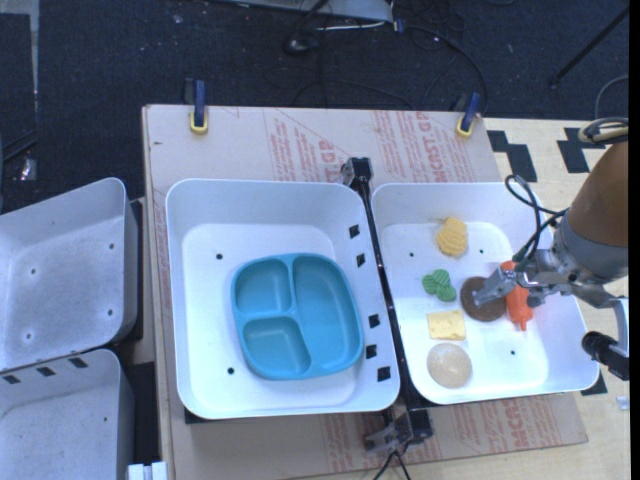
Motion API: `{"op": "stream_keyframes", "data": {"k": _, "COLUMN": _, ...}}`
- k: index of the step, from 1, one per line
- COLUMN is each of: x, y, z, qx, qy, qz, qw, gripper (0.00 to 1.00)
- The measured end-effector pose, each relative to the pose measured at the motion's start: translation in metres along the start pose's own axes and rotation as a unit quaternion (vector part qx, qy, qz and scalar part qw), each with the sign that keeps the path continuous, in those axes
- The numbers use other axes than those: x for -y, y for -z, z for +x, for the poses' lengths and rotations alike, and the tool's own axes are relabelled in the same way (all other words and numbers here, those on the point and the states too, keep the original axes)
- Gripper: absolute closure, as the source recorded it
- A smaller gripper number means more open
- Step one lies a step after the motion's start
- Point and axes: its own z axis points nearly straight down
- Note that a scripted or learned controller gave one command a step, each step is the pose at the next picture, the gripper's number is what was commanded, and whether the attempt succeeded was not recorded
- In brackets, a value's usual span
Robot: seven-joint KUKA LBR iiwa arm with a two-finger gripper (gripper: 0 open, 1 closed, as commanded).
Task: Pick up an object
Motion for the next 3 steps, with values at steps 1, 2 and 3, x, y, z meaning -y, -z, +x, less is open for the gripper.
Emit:
{"op": "stream_keyframes", "data": {"k": 1, "x": -0.008, "y": -0.058, "z": -0.004, "qx": 0.000, "qy": 0.000, "qz": 0.000, "qw": 1.0000, "gripper": 0.00}}
{"op": "stream_keyframes", "data": {"k": 2, "x": -0.008, "y": -0.068, "z": -0.003, "qx": 0.000, "qy": 0.000, "qz": -0.001, "qw": 1.0000, "gripper": 0.00}}
{"op": "stream_keyframes", "data": {"k": 3, "x": -0.008, "y": -0.057, "z": -0.003, "qx": 0.000, "qy": 0.000, "qz": -0.002, "qw": 1.0000, "gripper": 1.00}}
